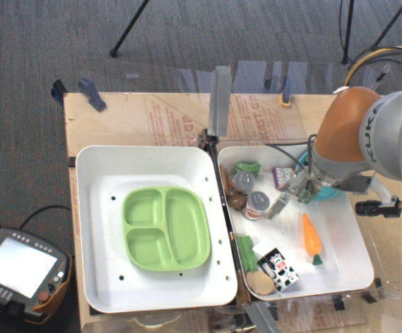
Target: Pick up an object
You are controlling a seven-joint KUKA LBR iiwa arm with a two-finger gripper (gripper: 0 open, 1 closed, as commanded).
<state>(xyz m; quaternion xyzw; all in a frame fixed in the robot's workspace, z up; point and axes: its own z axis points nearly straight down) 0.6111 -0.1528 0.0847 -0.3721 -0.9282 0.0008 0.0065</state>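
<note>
1. Looking down on the counter from the one camera view: two white bins sit side by side. The left bin carries a green divided plate. The right bin carries the clutter.
2. The arm reaches in from the right. The tool hangs low over the upper middle of the right bin, tilted toward the left.
3. Tool state: cannot tell how wide it stands, and nothing visible sits between its tips. Treat it as not holding anything.
4. Candidates: a small can just beside the tool tip, a second can above it, a brown round thing to its left, and a green toy near the top wall.
5. More candidates: a purple packet and a teal bowl, partly under the wrist. A carrot lies alone mid-bin. A cow-print carton, a tan round thing and a green strip sit by the near left corner.
6. My read: the step is the approach, with the nearest can the likely target.
7. To do it well: centre over the can and descend straight. The neighbours are close, so a slanted tool may nudge the can into them. The carrot is the cleaner pick, well apart from the rest.
</note>
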